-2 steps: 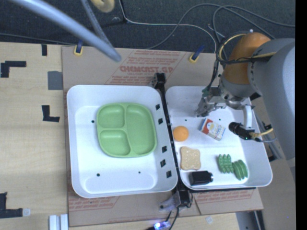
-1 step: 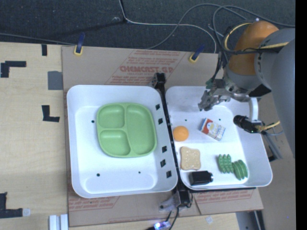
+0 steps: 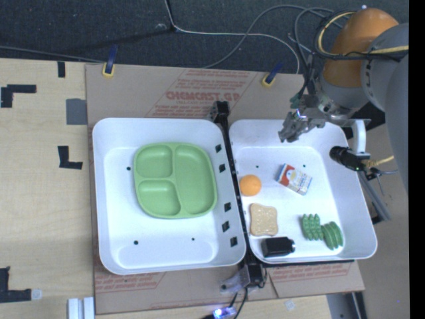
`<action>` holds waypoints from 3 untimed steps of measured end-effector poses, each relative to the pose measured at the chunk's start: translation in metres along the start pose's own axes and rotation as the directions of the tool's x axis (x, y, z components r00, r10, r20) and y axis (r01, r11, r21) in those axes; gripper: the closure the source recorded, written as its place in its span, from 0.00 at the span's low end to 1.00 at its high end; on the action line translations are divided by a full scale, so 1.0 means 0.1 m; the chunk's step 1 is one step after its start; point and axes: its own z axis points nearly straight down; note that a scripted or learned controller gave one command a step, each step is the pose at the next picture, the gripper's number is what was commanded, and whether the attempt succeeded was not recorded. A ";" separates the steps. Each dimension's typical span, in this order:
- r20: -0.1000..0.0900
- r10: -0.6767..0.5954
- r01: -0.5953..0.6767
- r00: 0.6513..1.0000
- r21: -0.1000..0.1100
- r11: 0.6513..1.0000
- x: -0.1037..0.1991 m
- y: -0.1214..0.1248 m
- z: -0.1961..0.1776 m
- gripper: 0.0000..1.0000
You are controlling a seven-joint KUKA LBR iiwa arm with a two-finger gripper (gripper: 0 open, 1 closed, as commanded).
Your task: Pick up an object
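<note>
We hover over the right bin's far edge, nothing picked yet.

Going left to right: the left bin (image 3: 106, 178) carries a green divided plate (image 3: 175, 180), and it sits on brown cardboard (image 3: 199, 92) over the pale wooden bench (image 3: 40, 178). The right bin (image 3: 358, 238) carries an orange ball (image 3: 250, 185), a slice of toast (image 3: 263, 220), a black block (image 3: 277, 246) near its front edge, a small red and white carton (image 3: 293, 178) and a green bumpy toy (image 3: 322, 230) toward its front right corner. Our gripper (image 3: 292, 130) hangs above the bin's far edge with nothing between its fingers; how wide they stand we cannot tell. We judge the carton the closest target: we should drop straight down, centred, clear of the wall. Dark cloth and loose cables lie beyond the bench.
</note>
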 end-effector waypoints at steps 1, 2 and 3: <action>0.001 0.000 0.000 1.000 -0.004 1.000 0.01 0.03 -0.64 1.00; 0.000 -0.002 0.002 1.000 0.002 1.000 0.53 0.07 -0.67 1.00; 0.001 -0.002 0.002 1.000 0.004 1.000 1.02 -0.06 -0.68 1.00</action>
